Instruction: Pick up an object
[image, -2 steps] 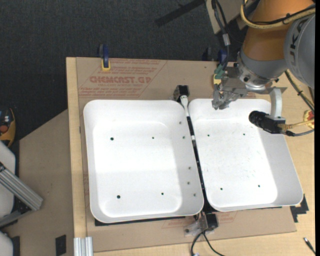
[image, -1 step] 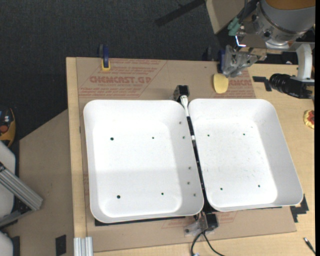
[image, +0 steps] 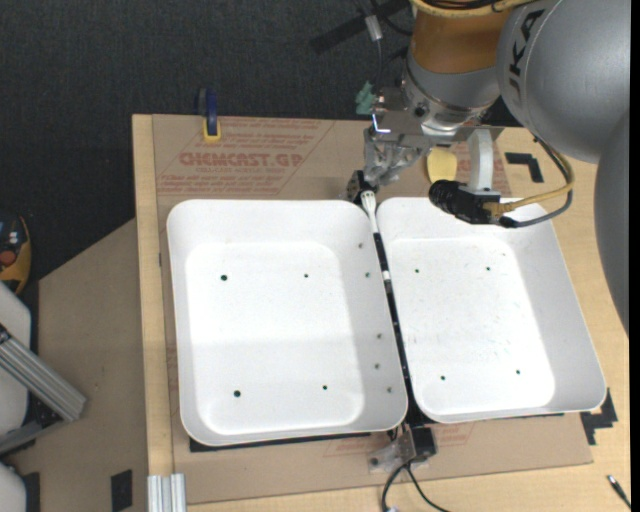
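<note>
— Where are you?

— My gripper (image: 372, 180) hangs at twelve o'clock over the seam between the left bin (image: 190, 300) and right bin (image: 560, 330).

— Fingers?

— Cannot tell. I see no object to pick. Descending here, I'd likely strike a rim.

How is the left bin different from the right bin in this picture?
The left bin lies square to the camera; the right bin is turned slightly clockwise. The arm's shadow darkens the left bin's top half; the right bin is evenly lit and its floor looks speckled. Both are shallow and white.
</note>
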